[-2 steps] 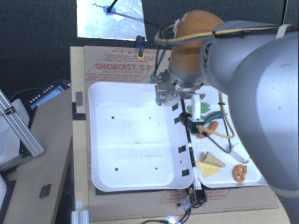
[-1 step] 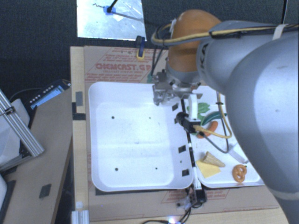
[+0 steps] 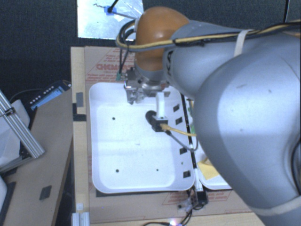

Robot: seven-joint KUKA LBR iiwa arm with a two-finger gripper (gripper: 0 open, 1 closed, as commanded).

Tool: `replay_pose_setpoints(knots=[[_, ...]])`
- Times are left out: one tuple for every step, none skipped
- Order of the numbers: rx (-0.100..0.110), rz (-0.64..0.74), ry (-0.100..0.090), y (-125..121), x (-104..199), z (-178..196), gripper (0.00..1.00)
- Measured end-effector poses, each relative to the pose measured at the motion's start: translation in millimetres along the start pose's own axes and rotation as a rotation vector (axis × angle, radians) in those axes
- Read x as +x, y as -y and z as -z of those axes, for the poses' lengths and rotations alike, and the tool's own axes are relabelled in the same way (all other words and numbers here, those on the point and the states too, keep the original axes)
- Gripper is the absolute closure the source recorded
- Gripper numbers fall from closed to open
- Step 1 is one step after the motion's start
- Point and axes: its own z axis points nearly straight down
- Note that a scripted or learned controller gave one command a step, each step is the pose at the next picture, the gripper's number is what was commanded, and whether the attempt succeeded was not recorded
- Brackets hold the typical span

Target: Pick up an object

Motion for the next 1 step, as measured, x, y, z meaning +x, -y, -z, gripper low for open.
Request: replay_pose_setpoints(knots=[[-0.008,-0.003,-0.001,-28.4,47.1,70.2,1.00]])
